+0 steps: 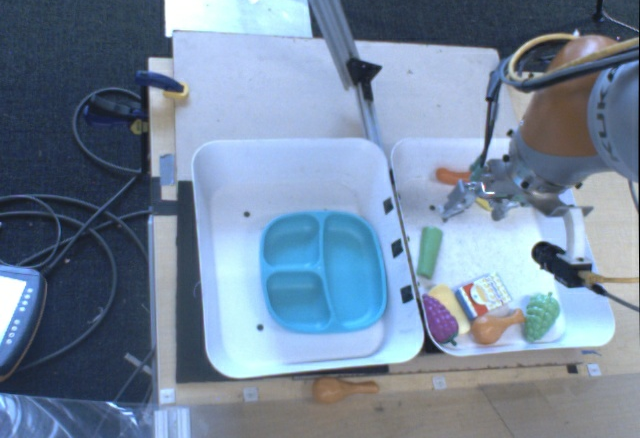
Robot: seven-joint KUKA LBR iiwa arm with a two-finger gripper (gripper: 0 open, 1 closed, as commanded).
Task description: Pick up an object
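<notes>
Over the right bin (600, 331), near its far edge, the claw (478, 196) hangs on the grey arm (590, 116), its two metal fingers spread apart with nothing between them. Just beyond the claw, at the bin's far rim, an orange carrot-like piece (450, 175) pokes out, nearly touching it. A green cylinder (430, 251) lies on the bin floor nearer to me, to the left of the claw and close to the wall shared with the other bin.

Well apart from the claw, along the near edge of the same bin, four toys sit in a row: one purple bunch of grapes (439, 317), one small red and yellow box (482, 295), one tan drumstick (495, 326) and one green bunch of grapes (541, 315). That makes six things in that bin.

The left bin (230, 186) holds one blue divided plate (324, 271) with three compartments. One more tan drumstick (345, 388) lies outside the bins on the table (260, 86), by its near edge.
</notes>
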